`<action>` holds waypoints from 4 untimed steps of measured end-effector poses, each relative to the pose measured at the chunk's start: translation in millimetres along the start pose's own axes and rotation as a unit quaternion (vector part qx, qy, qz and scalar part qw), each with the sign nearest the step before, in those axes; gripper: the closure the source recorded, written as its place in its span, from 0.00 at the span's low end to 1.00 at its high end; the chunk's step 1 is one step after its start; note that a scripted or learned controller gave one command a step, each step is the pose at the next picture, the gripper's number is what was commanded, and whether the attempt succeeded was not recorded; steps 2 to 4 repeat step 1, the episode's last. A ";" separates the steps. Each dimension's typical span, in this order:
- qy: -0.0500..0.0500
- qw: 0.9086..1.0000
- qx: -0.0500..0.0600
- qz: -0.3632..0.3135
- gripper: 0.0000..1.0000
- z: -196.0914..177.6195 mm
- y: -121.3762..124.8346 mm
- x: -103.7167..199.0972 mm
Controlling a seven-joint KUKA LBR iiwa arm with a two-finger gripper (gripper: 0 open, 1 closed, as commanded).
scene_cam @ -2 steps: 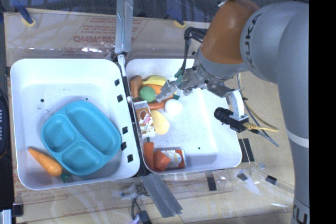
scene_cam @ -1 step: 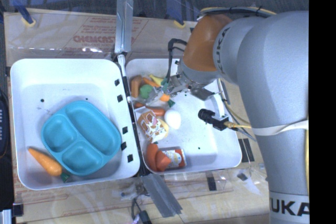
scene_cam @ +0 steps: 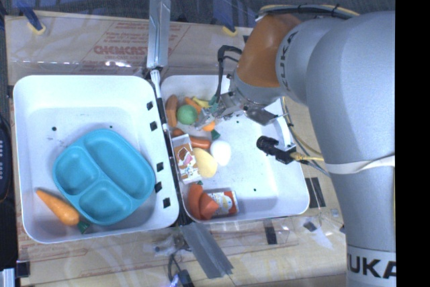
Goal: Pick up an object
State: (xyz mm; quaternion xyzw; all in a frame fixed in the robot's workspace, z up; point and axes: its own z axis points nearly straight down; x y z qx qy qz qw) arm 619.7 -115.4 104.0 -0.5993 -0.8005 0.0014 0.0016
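Where the arm (scene_cam: 316, 70) hides the right bin (scene_cam: 285, 195), the gripper (scene_cam: 216, 107) blurs among food; finger state unclear.

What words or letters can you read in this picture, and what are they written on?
"UKA" in white letters on the robot arm, low at the right; the start of the word is cut off.
Red print on the sheet behind the bins: too blurred to read.
Label on the little box in the right bin: too small to read.
Label on the can: too small to read.
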 end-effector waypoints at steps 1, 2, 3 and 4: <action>-0.001 1.000 -0.006 -0.013 1.00 -93.4 38.4 80.9; -0.001 1.000 -0.006 -0.013 1.00 -93.4 38.4 80.9; -0.001 1.000 -0.006 -0.013 1.00 -93.4 38.4 80.9; -0.001 1.000 -0.006 -0.013 1.00 -93.4 38.4 80.9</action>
